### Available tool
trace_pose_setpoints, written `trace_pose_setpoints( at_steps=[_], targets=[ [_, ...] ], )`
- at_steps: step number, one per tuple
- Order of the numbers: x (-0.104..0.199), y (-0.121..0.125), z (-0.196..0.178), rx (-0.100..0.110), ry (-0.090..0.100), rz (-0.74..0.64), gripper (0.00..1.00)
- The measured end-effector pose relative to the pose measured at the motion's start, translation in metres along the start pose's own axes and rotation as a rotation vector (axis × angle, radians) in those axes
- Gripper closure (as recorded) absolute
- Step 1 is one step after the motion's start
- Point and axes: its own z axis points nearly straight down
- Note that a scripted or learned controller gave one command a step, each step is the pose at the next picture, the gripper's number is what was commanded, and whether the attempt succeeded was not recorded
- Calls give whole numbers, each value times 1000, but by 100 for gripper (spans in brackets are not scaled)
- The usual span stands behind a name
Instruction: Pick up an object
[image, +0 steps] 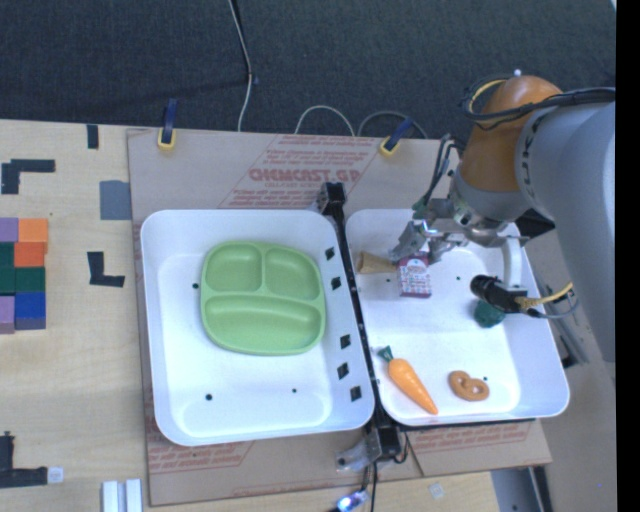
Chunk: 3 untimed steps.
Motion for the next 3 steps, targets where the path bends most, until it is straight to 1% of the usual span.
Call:
trace_pose_setpoints(
  at_steps=[1,2,3],
  targets=[
    [-3,2,-43,0,0,0,100],
    [-3,2,-69,2,1,-1,100],
    [44,-24,-77,5,3,-4,100]
  ],
)
